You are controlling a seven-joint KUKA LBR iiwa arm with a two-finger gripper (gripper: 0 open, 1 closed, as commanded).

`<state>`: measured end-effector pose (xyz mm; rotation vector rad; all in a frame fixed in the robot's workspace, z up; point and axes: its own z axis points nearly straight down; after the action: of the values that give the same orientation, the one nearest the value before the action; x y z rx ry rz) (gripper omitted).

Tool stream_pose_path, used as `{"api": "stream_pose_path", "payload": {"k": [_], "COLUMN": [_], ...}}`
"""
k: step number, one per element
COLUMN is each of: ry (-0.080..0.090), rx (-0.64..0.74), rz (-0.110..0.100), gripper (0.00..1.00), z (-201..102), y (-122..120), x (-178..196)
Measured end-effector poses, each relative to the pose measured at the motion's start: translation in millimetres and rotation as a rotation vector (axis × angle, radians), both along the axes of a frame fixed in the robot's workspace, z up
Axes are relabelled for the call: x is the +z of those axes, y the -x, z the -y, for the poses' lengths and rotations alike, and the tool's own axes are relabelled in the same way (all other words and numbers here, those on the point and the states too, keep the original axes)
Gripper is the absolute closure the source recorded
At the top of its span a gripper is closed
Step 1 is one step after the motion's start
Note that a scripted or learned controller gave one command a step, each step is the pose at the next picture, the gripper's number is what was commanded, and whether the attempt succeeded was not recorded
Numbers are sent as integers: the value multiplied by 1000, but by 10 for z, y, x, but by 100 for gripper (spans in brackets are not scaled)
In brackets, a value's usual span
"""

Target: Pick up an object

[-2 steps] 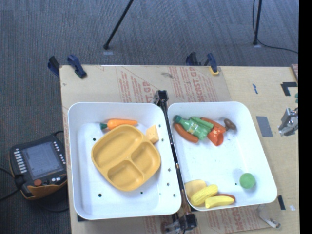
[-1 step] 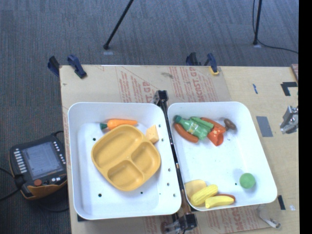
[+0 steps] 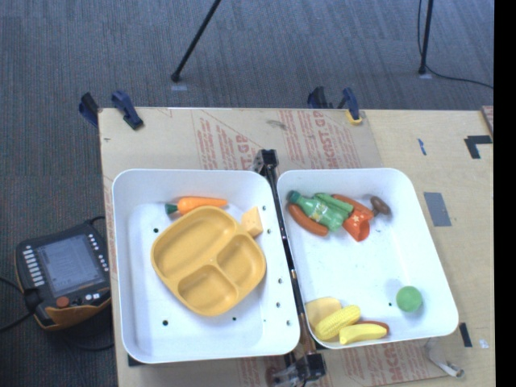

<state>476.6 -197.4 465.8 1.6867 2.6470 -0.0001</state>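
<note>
The right bin (image 3: 419, 216) holds toy food. A green bottle (image 3: 322, 206) lies near its far edge beside an orange sausage (image 3: 307, 220), a red pepper piece (image 3: 355, 222) and a small brown item (image 3: 380, 207). A green ball (image 3: 409, 298) rests near the front right corner. Along the front edge lie a yellow corn cob (image 3: 337, 322), a banana (image 3: 363, 332) and a pale yellow disc (image 3: 322, 307). In the left bin (image 3: 129, 297), a yellow divided plate (image 3: 208, 260) sits with a carrot (image 3: 196, 204) and a cheese wedge (image 3: 253, 222) behind it.
Both bins stand on a cardboard-covered bench (image 3: 379, 135) held by blue clamps (image 3: 127, 107) at the far edge. A teach pendant (image 3: 63, 272) lies on the floor to the left. Tripod legs (image 3: 197, 35) stand on the carpet behind the bench.
</note>
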Motion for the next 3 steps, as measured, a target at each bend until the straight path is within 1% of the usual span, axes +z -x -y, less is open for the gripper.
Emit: {"api": "stream_pose_path", "payload": {"k": [2,3], "ry": [3,2], "rx": [10,382], "rz": [6,1], "gripper": [100,100], "z": [-14,157], "y": [-30,-15], "x": [201,727]}}
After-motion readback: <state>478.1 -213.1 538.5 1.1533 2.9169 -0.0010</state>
